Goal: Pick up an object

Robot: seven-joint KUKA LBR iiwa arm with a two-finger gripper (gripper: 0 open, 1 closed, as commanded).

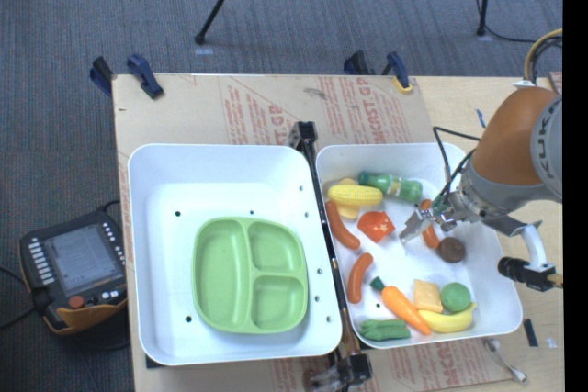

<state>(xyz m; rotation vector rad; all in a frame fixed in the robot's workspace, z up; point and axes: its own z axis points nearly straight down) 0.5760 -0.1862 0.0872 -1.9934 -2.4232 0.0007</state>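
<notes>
Gripper [424, 222] seen low inside right bin [507, 285], just right of red pepper piece [375, 226].
Fingers [411, 228] appear spread; small orange piece [430, 236] seems to sit between them, though grasp cannot be confirmed at this size.
Brown round item [450, 249] lies just right of that piece.
Closure to be completed squarely on orange piece, neighbours left undisturbed, lift taken straight up.

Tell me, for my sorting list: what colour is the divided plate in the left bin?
Light green plate, seen in the camera view.
</notes>
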